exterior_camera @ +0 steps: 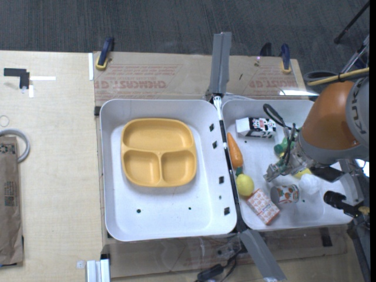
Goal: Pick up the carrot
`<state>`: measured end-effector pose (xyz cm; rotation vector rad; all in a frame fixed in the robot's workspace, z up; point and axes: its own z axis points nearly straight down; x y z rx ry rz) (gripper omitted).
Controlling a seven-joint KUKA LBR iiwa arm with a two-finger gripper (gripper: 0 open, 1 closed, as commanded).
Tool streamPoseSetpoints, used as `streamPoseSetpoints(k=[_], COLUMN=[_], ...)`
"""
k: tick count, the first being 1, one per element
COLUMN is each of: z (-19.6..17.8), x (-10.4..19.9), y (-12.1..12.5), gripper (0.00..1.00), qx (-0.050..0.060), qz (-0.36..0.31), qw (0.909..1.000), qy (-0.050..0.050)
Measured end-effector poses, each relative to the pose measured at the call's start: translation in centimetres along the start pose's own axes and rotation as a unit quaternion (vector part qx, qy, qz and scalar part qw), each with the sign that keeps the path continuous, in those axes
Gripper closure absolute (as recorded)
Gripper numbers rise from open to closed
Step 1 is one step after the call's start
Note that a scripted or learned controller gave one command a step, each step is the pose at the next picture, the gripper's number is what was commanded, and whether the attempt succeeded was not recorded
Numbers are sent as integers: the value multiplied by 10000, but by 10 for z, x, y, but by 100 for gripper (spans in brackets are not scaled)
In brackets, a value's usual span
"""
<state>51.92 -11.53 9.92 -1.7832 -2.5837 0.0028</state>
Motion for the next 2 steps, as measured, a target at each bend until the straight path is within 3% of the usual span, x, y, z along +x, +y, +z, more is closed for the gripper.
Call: streamPoseSetpoints(k=[2], z=[-17], x=[-2], y=[0], gripper=[100], qx=[2], qz=[36], qw=[10000], qy=[-5])
